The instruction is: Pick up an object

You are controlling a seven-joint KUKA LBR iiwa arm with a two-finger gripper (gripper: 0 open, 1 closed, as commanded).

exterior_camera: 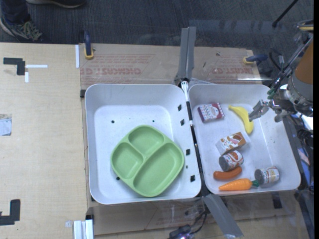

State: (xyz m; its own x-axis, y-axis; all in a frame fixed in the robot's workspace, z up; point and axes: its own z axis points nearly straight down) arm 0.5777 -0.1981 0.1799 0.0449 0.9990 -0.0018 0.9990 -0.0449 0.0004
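Two white bins sit side by side on the tabletop. The left bin [94, 148] holds one green divided plate [147, 161]. The right bin [291, 156] holds seven things: one red box [210, 112], one banana [242, 117] running diagonally with its upper end toward the pincer [259, 109], one carton [232, 142], two cans [231, 160], one sausage [227, 174], one carrot [235, 185] lying crosswise. Whether the pincer's tips are apart, I cannot tell.

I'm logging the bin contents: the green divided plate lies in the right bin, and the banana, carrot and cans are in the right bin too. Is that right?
Not quite. The camera view shows the green divided plate lying in the left bin, alone. The banana, carrot and cans are indeed in the right bin.
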